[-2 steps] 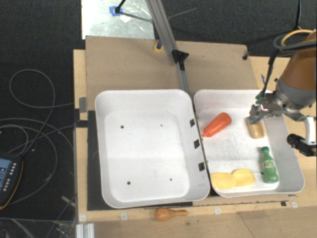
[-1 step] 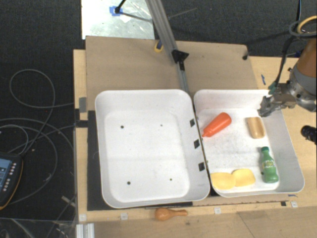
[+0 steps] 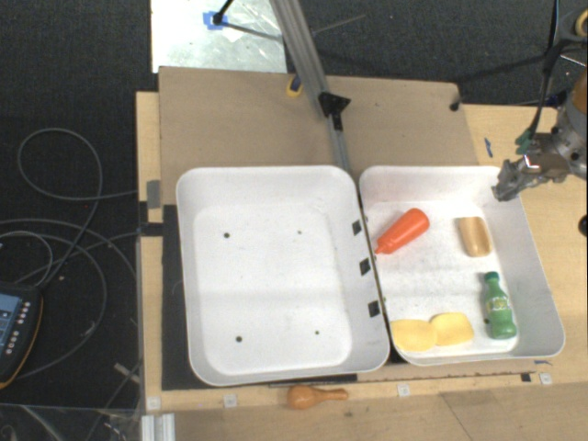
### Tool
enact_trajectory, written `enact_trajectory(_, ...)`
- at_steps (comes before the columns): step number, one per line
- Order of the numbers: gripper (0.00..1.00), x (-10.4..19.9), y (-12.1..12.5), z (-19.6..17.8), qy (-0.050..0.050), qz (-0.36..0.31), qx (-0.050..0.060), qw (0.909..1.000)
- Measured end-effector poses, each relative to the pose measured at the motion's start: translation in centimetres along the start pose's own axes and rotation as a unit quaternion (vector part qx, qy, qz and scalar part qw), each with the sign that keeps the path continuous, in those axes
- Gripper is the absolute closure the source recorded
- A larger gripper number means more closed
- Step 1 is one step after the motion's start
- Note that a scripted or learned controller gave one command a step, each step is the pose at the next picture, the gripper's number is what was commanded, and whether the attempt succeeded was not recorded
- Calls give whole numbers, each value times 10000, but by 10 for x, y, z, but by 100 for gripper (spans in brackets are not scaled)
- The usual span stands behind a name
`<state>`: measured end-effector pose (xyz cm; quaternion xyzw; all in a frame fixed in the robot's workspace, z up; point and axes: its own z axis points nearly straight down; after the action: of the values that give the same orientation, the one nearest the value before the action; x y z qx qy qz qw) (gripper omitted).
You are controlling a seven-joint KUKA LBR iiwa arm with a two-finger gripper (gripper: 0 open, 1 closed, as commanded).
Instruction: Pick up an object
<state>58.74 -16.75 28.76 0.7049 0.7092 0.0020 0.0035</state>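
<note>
Dark carpet with looping cables surrounds the tan surface (image 3: 404, 127), which bears two shallow white bins side by side.

Nearest the camera, on the surface's front edge, lies one small orange-brown pear-shaped object (image 3: 315, 395), outside both bins. Just behind it, the left bin (image 3: 197, 246) shows only a few dark specks on its floor. The right bin (image 3: 432, 177) holds the candidates for picking: at its near edge one pale yellow lumpy piece (image 3: 434, 332), which may be two pieces touching, and just beside it one green bottle (image 3: 498, 306). Farther back lie one orange carrot-like object (image 3: 402, 231) and one tan bread-like block (image 3: 474, 236), apart from each other.

Farthest, the gripper (image 3: 508, 184) hovers over the right bin's back right corner, with nothing seen between its jaws; whether they are apart or together cannot be told.

The step in hand looks like the approach: no object is lifted yet. The next move calls for choosing one object, the tan block being nearest, centring above it, descending and closing on it.
</note>
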Motion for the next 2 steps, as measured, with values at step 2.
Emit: enact_trajectory(2, 100, 111, 0, 6, 21, -23, 33, 10000)
